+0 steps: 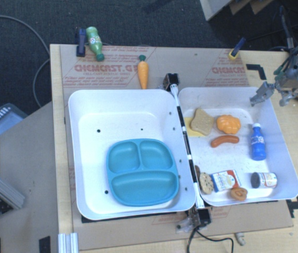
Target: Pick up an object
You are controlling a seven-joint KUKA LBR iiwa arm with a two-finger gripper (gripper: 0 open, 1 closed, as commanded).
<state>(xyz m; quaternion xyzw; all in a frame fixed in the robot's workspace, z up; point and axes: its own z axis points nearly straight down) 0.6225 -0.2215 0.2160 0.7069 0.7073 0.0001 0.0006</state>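
The right bin (281,141) holds a bread slice (202,121), an orange fruit (228,124), a sausage (225,140) and an upright blue bottle (258,142). Along its front lie a cookie (206,182), a small red-and-white carton (224,180), a can on its side (265,180) and a brown ring-shaped pastry (238,193). My gripper (272,96) hangs over the bin's far right corner, open, with nothing between its fingers. It is well above and behind the blue bottle.
A blue divided plate (142,171) lies in the left bin (86,141). On the board behind the bins rest a toy carrot (143,73), a green bottle (93,42) and a blue clip (237,48). A black clamp (171,80) sits between the bins.
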